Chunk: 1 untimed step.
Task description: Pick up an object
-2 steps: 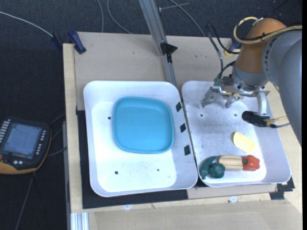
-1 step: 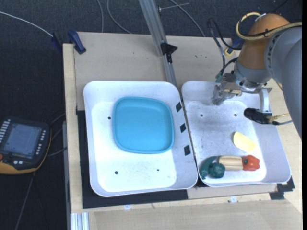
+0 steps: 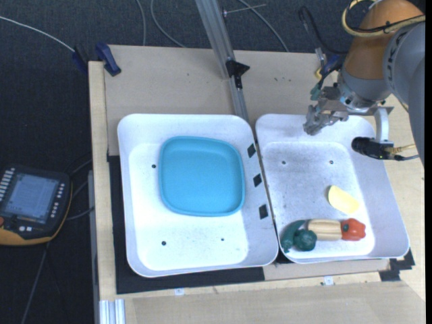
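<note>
Bench [image 3: 169, 66]: pale wood, bearing both bins; cables loop on the dark floor behind it.
Left bin [image 3: 135, 133]: white and shallow, touching the right bin along a seam with three small black tabs [image 3: 256, 179].
Right bin [image 3: 297, 174]: white, its floor speckled; it holds the loose objects.
Arm [image 3: 378, 39]: grey and orange, reaching in at the far right corner.
Blue plate [image 3: 201, 175]: square with rounded corners, flat in the middle of the left bin.
Metal rail [image 3: 216, 25]: slants up from the seam at the bins' far edge, left of the gripper.
Pendant [image 3: 30, 201]: on the floor, well left of the bench.
Gripper [image 3: 317, 123]: over the right bin's far rim; cannot tell if spread or pressed together.
Wooden piece [image 3: 325, 229]: lying along the near wall, between the green and red pieces.
Yellow piece [image 3: 343, 199]: just behind the wooden piece, well apart from the gripper across bare bin floor.
Green piece [image 3: 299, 238]: at the near left corner, touching the wooden piece.
Red piece [image 3: 353, 229]: at the wooden piece's right end.
</note>
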Each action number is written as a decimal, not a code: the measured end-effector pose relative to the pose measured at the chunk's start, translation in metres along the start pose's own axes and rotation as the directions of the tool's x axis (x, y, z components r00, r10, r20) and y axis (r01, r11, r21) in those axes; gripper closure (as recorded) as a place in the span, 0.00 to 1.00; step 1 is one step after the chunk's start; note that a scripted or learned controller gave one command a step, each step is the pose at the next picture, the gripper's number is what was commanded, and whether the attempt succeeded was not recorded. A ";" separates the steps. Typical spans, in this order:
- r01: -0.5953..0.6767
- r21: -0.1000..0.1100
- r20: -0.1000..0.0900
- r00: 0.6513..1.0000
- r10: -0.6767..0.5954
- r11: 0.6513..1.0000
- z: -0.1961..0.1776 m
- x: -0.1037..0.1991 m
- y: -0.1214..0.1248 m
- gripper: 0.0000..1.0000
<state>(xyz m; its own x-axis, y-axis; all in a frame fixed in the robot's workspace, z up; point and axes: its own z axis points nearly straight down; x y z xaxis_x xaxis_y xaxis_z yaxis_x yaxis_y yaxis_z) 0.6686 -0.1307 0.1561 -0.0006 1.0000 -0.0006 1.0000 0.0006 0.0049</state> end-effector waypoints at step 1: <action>0.000 -0.001 0.000 1.000 0.000 1.000 -0.061 -0.001 -0.005 1.00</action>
<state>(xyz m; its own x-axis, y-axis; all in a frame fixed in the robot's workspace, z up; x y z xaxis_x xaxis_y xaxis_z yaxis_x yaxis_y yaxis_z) 0.6636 -0.1313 0.2174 -0.0004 1.0000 -0.0008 1.0000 0.0004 0.0057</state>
